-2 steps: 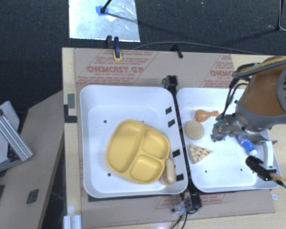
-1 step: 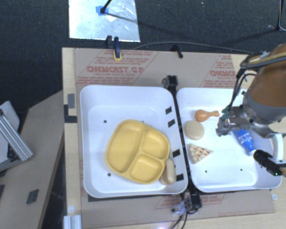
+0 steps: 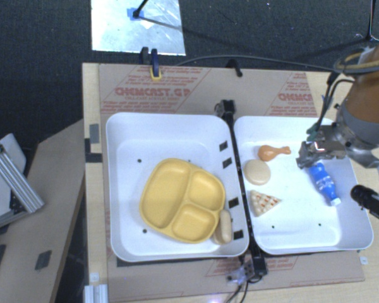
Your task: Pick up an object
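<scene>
One blue bottle (image 3: 323, 183) lies on its side in the right bin (image 3: 303, 235), and the gripper (image 3: 311, 151) hangs just above its upper end; whether the jaws are spread or pressed together I cannot tell. Left of the bottle sit a toy drumstick (image 3: 273, 151), a pale round bun (image 3: 258, 172) and a pizza slice (image 3: 264, 202). Further left of it, the other bin (image 3: 129, 131) holds a yellow divided tray (image 3: 182, 199). I reckon the round bottle could roll from an off-centre pinch.
</scene>
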You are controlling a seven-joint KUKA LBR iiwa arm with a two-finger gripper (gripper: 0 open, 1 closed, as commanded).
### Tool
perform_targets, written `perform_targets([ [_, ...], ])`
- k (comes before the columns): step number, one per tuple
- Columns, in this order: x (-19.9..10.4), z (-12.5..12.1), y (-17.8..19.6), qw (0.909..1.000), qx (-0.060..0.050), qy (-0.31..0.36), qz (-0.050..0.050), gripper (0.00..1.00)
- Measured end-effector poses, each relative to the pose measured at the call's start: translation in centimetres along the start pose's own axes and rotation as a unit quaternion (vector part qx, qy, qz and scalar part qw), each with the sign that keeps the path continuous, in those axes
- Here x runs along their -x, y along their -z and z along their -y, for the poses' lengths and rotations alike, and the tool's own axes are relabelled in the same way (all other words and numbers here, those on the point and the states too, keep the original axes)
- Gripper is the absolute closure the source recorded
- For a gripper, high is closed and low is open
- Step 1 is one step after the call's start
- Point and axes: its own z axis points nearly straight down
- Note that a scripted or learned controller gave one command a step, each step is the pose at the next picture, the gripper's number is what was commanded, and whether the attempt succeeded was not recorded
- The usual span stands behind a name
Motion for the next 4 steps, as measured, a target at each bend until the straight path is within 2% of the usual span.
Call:
perform_targets([
  [1, -4.8, -2.1, -2.3, 1.0, -0.004, 0.002, -0.001, 1.0],
  [2, -9.5, -5.0, -2.3, 1.0, -0.002, 0.003, -0.001, 1.0],
  [4, -18.1, -10.0, -6.3, 1.0, -0.003, 0.002, -0.001, 1.0],
])
